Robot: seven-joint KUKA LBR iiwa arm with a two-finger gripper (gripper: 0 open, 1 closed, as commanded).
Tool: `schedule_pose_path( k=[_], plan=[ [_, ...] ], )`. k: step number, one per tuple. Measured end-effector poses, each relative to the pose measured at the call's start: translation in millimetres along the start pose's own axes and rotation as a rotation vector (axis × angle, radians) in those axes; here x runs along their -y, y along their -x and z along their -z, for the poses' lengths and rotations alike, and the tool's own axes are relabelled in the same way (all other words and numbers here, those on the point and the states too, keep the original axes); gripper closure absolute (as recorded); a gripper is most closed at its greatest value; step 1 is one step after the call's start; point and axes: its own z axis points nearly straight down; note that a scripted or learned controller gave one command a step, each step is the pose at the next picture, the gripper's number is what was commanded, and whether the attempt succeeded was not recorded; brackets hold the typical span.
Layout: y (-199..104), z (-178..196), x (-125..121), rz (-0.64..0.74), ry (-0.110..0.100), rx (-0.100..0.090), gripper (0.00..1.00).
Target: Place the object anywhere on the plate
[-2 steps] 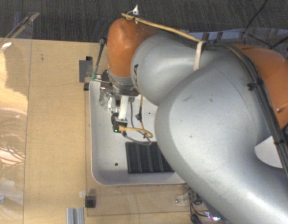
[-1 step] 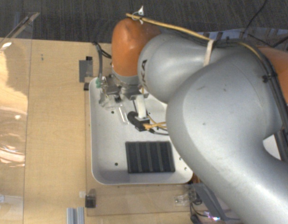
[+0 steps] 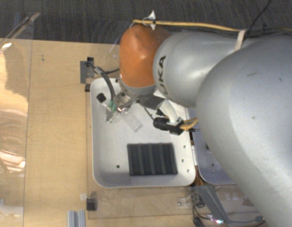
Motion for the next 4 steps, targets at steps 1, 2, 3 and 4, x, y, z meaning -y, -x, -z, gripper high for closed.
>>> schedule_pose_path(
  k=[1,2,3,4],
  plan=[
    [24.5,64.0,-38.2,0.264,0.003,0.003,1.0],
    [10.1,-16.1,-44.8,0.064,-0.001,0.0,1.0],
    [17.0,-52.5,61.5,0.218,0.007,0.006,1.0],
    [-18.8,149.4,43.8,0.637,0.005,0.005,1.0]
  ],
)
